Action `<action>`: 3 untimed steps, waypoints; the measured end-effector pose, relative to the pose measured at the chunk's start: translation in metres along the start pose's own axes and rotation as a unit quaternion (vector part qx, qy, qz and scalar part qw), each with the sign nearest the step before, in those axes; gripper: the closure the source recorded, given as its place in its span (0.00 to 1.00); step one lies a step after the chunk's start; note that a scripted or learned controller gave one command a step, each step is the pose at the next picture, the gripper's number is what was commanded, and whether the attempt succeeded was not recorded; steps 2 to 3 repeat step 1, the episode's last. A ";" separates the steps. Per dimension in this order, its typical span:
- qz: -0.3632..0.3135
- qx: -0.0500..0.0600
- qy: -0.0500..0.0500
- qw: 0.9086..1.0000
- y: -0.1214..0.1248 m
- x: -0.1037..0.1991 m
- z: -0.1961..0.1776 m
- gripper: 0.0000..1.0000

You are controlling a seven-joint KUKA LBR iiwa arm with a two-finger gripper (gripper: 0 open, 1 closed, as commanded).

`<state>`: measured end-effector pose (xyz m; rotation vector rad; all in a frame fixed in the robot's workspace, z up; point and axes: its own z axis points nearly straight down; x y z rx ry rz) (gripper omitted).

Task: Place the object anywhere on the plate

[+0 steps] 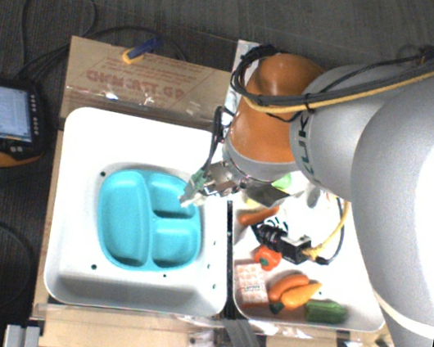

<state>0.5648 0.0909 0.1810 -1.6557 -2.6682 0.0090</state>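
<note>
A light-blue plate with three compartments lies in the left white bin. My gripper hangs over the plate's upper right compartment, close to the wall between the bins. A small greenish patch shows at its tip, too small to identify. The grey arm with its orange band reaches in from the right and covers the top of the right bin.
The right bin holds an orange carrot piece, a red-orange pepper, two carrots, a green cucumber, a pink-white packet and a pale green item. A cardboard sheet lies behind the left bin.
</note>
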 end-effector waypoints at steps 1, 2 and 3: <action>0.071 0.001 0.002 0.997 -0.045 0.063 0.006 1.00; 0.071 0.001 0.002 0.997 -0.045 0.063 0.006 1.00; 0.071 0.001 0.002 0.997 -0.045 0.063 0.006 1.00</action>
